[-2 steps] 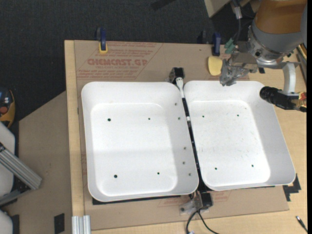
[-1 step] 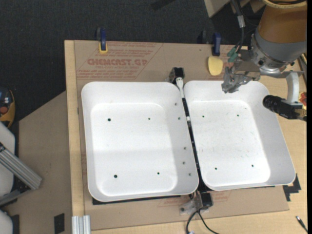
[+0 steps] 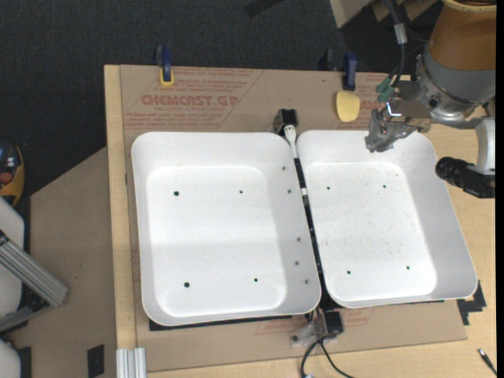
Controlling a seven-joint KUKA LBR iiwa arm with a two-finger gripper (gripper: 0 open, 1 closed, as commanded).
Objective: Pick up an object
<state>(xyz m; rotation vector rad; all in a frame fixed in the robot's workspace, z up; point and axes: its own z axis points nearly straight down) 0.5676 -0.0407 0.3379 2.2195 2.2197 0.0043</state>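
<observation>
1. Arm position. I see the arm (image 3: 461, 30) entering from the right of the camera view, its orange band at the top right corner. The gripper (image 3: 382, 138) hangs over the far rim of the right bin (image 3: 441, 235), close to that bin's far right corner.

2. Gripper state. I cannot tell whether the gripper is released or clenched; its tip is a small dark grey shape against the white rim, with no detail resolved. I see nothing held in it.

3. Object position. The pale yellow object (image 3: 347, 105) lies outside both bins, on the brown board (image 3: 205, 97) that carries them. It sits just beyond the far rim of the right bin, near that bin's far left corner, directly below a blue clamp (image 3: 350, 69) on the board's far edge.

4. Object relative to gripper. The object is to the left of the gripper and slightly farther from the camera. The two are near each other but apart, with bare board and bin rim between them.

5. Other items. The left bin (image 3: 150, 235) adjoins the right bin, and a black clip (image 3: 286, 120) sits at the far end of the seam between them.
</observation>
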